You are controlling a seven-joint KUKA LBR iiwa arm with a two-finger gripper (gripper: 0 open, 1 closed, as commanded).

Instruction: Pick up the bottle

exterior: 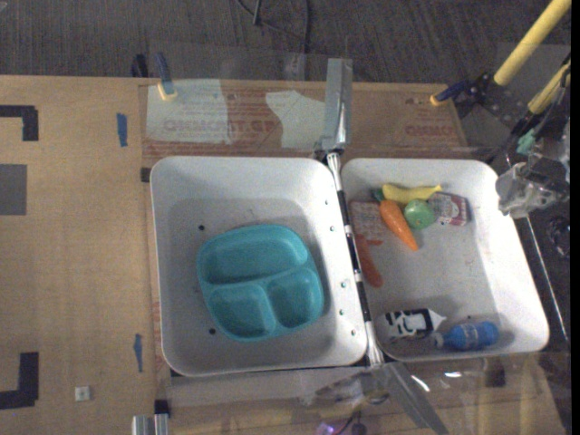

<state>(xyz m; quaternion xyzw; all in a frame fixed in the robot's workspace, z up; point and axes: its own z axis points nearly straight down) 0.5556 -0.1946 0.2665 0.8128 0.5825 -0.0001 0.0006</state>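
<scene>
Blue bottle (471, 336) lying on its side in the near right corner of the right bin (507, 270), cap end toward a small black-and-white carton (412, 322) just beside it. Print on the carton too small to read. Up at the far side of that bin, a cluster: yellow banana (410, 191), orange carrot (398, 224), green ball (419, 213), and a pink-and-white packet (450, 208) with unreadable lettering. Flat reddish packet (365, 217) against the bin's left wall, partly under the carrot.

Left bin (172, 243) holding a teal three-compartment tray (261, 280).

Beyond the bins, clear sheets over cardboard with red mirrored lettering (201, 126), not legible.

Gripper (524, 187) at the right bin's far right rim, well apart from the bottle, blurred and partly cut off; perhaps nothing held, but finger spacing cannot be made out.
</scene>
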